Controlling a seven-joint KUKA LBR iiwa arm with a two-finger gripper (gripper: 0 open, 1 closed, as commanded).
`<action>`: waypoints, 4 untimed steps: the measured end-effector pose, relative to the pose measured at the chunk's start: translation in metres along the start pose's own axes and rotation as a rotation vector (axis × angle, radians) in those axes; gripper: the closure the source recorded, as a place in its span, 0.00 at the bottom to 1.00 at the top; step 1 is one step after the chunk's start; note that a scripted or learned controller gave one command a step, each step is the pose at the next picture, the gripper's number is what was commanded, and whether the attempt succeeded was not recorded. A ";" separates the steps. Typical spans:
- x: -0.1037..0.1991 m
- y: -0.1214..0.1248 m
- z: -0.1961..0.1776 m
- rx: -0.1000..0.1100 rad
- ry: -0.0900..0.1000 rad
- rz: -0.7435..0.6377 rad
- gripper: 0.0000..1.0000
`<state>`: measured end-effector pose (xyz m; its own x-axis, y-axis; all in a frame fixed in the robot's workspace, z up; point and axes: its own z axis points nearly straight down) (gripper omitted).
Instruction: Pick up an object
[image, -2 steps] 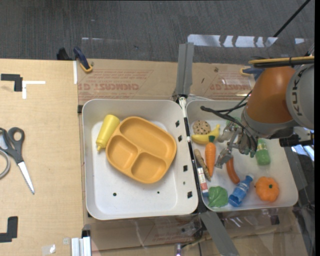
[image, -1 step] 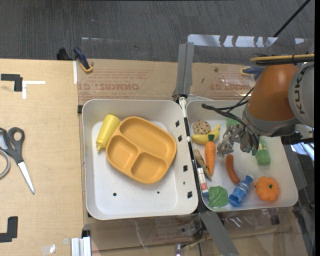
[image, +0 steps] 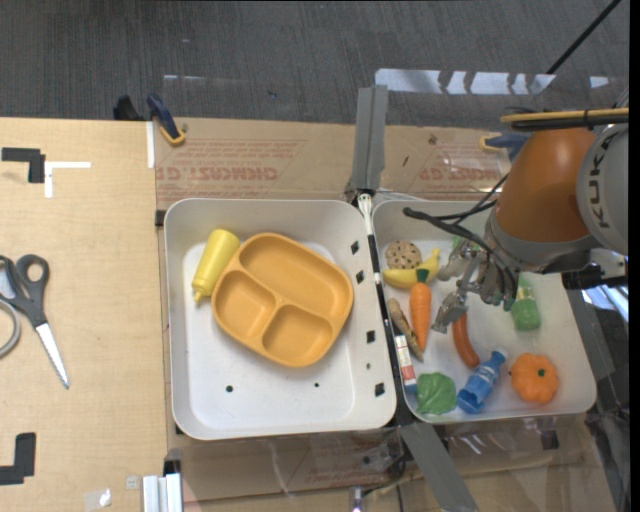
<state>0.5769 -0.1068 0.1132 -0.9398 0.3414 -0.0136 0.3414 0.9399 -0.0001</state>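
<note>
A grey arm with an orange band (image: 545, 185) reaches in from the right over the right bin (image: 585, 395), its end effector (image: 462, 300) hanging low among a crowd of toy foods; the metal fingers (image: 447, 318) stand slightly apart with nothing seen between them, their tips just above the upper end of a red-orange sausage (image: 464, 343) that lies slanting on the bin floor. Just to the left of the end effector an orange carrot (image: 420, 312) stands lengthwise, with a brown stick-shaped item (image: 402, 322) and a red-and-white marker (image: 406, 362) pressed along the bin's left wall. Above the carrot sit a speckled cookie (image: 403, 254) and a yellow banana (image: 410, 275), touching each other. To the right of the end effector, partly under the wrist, lies a green vegetable piece (image: 526, 314). Along the near side of the bin are a green leafy lump (image: 435, 393), a blue bottle (image: 482, 382) tilted beside it, and a small orange pumpkin (image: 534, 379). In the left bin (image: 200, 400) a yellow-orange divided plate (image: 283, 298) lies at a slant, with a yellow bottle (image: 214, 262) touching its upper left edge. On the wooden desk (image: 80, 260) well to the left lies a pair of grey-handled scissors (image: 38, 312).
</note>
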 end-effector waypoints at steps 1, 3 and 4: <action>0.016 -0.014 0.021 0.001 0.012 0.171 0.00; 0.063 0.060 -0.080 0.001 0.012 0.280 1.00; 0.081 -0.035 0.017 0.000 0.013 0.009 1.00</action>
<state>0.4893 -0.1126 0.0950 -0.9369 0.3496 -0.0009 0.3496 0.9369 0.0000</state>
